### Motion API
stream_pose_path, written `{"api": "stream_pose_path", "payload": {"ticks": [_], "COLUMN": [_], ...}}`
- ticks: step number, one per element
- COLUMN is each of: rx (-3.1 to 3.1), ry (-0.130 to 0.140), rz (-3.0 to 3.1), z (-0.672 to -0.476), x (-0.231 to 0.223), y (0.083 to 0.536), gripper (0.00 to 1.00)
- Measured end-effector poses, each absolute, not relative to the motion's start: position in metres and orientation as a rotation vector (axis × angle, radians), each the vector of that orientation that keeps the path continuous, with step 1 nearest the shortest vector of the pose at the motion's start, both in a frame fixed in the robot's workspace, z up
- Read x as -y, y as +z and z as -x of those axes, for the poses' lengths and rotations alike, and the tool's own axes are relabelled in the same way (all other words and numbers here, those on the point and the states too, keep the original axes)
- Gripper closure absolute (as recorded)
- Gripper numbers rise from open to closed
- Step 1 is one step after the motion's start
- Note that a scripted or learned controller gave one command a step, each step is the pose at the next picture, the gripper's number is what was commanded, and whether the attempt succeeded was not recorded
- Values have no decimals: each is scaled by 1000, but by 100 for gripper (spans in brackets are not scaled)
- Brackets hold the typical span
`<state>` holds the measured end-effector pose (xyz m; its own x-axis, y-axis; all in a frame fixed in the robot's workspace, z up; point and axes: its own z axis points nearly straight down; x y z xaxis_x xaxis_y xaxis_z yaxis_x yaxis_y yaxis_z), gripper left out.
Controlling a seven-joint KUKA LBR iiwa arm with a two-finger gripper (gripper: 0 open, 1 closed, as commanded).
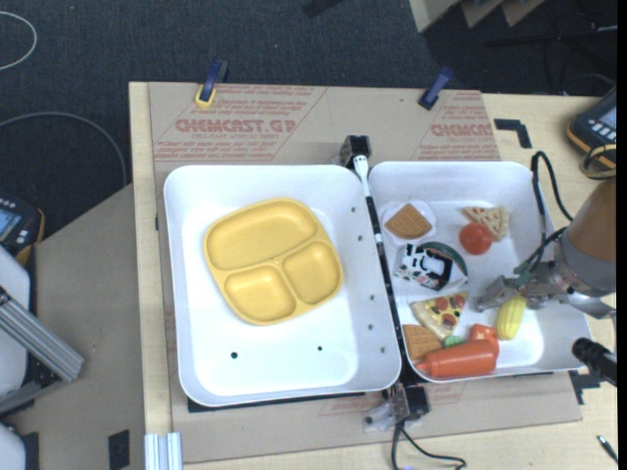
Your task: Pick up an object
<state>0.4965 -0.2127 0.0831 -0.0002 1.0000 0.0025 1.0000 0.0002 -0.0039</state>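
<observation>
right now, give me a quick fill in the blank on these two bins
1. The yellow divided tray lies in the ____ bin.
2. That tray has ____ compartments.
3. The tool sits in the right bin next to the toy ____.
4. The carrot lies along that bin's ____ edge.

Missing words: left; three; corn; near

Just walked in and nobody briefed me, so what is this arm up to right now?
The robot arm reaches in from the right over the right bin, which holds toy food. Its hand sits low beside the yellow corn, near the pizza slice and the orange carrot. Nothing looks lifted yet. The left bin holds a yellow divided tray, untouched.
</observation>
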Motion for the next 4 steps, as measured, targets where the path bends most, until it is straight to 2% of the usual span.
{"api": "stream_pose_path", "payload": {"ticks": [1,2,4], "rx": [2221,2228,2227], "ry": [-1,-4,-3], "rz": [2223,2225,2225], "z": [-497,-494,-497], "x": [213,205,208], "y": [95,152,227], "gripper": [100,100,100]}}
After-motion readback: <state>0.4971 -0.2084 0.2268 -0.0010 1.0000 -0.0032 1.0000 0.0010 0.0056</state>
